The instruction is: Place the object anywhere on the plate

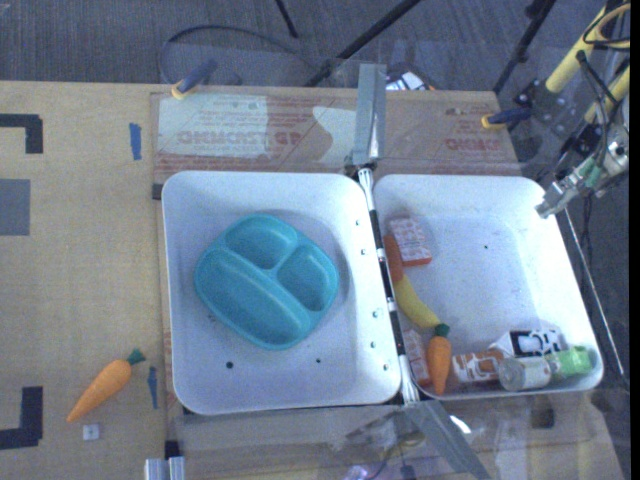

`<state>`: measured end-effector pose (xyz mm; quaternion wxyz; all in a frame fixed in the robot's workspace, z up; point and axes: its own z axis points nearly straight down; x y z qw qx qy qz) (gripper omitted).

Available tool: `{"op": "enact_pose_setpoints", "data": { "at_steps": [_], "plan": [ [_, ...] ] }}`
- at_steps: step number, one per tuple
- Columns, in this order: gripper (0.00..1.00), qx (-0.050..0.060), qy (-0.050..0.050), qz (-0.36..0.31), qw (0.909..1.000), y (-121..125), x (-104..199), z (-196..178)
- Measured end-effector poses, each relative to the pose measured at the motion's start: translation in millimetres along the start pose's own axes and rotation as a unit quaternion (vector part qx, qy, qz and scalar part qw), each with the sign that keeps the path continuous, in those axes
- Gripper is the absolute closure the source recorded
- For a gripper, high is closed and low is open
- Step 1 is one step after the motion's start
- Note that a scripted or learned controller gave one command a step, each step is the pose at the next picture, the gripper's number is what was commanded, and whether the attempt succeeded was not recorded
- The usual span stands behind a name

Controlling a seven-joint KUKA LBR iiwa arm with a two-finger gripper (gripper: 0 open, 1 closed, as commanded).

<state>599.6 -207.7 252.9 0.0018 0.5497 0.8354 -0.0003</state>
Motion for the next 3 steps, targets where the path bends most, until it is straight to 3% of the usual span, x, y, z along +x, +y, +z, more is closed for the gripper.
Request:
{"op": "enact_pose_setpoints", "data": {
  "at_steps": [1,2,3],
  "plan": [
    [1.0,0.0,0.001,-0.113,0.9936,38.2,60.7,66.8],
    [1.0,-0.001,0.001,-0.139,0.9903,29.1,131.6,67.2],
    [1.0,-0.001,0.002,-0.242,0.9702,-1.5,202.8,67.4]
  ]
}}
